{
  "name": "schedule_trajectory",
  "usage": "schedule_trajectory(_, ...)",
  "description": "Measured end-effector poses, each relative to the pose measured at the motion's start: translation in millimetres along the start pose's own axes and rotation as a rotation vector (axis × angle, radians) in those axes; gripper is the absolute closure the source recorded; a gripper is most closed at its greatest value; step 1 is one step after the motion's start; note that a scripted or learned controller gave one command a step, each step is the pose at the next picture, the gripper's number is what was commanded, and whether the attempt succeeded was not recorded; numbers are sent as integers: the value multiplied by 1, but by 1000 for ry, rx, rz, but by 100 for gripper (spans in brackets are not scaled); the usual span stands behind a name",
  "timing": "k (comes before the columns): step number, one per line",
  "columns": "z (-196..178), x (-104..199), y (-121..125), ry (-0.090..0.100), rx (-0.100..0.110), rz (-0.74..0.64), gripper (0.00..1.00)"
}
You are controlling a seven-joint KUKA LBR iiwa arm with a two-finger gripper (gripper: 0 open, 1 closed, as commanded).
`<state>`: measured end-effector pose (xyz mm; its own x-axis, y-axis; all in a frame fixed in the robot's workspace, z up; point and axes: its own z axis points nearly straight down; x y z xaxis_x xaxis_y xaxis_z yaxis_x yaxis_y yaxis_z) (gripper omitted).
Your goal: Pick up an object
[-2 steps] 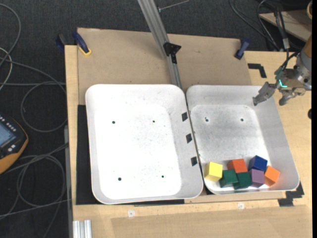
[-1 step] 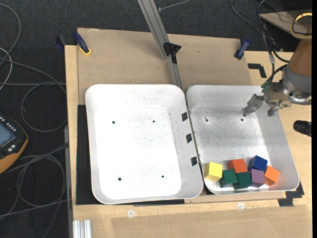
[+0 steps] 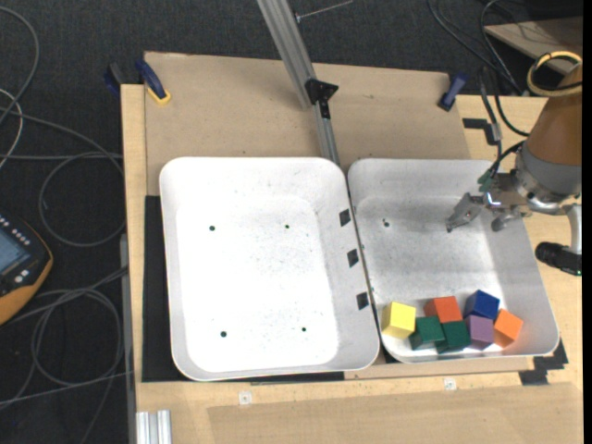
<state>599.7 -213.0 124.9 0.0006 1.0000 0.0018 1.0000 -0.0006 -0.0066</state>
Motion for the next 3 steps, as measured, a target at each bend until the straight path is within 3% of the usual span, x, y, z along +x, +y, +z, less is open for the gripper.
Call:
schedule_trajectory(1,27,1,0,0,-2,-1,0)
schedule_trajectory(2,13,1,2,-1,-9,-2,100)
schedule_trajectory(3,-51,5,7,-5,-15,-3,100)
